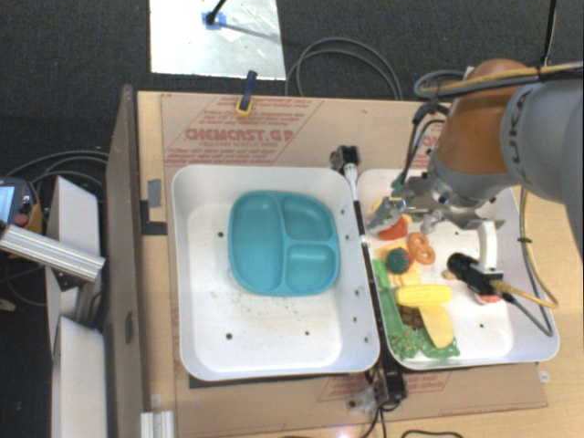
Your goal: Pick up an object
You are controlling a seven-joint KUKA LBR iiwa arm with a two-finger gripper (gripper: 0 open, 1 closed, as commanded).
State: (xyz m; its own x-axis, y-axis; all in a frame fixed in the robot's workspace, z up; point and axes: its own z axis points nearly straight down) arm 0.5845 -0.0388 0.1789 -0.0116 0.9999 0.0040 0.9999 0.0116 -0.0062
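Two white bins stand on the table (274,140). The nine o'clock bin (196,245) carries one teal divided plate (281,243). The three o'clock bin (522,334) carries seven small toy foods: one red piece (394,230), one orange ring (421,247), one dark green ball (397,261), one yellow corn cob (423,295), one pale yellow wedge (440,325), one brown lump (411,317) and one green leafy strip (406,343).

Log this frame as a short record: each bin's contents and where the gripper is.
left bin: one teal divided plate
right bin: toy food along its left side
items: red piece, orange pretzel, dark green ball, yellow corn cob
gripper: over the right bin's upper left, by the red piece
grasp: not confirmed in this view
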